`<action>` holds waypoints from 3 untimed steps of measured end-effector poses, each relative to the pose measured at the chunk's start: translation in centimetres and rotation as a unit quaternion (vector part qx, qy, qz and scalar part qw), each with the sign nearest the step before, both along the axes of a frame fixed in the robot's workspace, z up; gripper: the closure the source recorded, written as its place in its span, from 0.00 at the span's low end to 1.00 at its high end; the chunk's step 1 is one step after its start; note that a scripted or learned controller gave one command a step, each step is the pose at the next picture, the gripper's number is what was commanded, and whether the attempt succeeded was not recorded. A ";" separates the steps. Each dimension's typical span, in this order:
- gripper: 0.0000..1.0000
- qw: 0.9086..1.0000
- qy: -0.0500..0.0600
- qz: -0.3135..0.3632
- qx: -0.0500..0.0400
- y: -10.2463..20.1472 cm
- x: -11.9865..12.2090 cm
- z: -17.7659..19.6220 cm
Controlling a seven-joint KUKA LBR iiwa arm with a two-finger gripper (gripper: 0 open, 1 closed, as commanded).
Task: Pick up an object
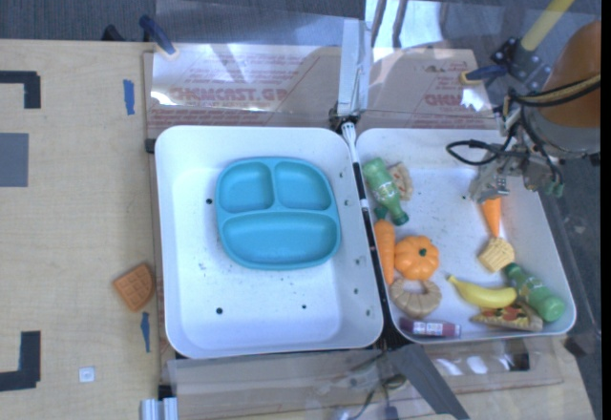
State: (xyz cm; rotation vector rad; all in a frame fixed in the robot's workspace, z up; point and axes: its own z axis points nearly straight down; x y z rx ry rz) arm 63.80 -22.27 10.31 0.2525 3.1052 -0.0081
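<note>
Hanging just below the hand, a carrot

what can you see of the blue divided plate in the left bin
The light blue, plastic-looking divided plate is a rounded rectangle with three compartments: two smaller ones along its far side and one wide one along its near side, split by raised ridges. All three look empty. It lies flat and right way up on the floor of the left shallow white bin, a little toward the far side, well away from the walls. Nothing but the bin floor touches it; small dark specks dot the floor around it.
</note>
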 end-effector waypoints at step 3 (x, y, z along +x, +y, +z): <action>1.00 0.999 0.001 -0.053 0.002 -0.1 -1.6 0.0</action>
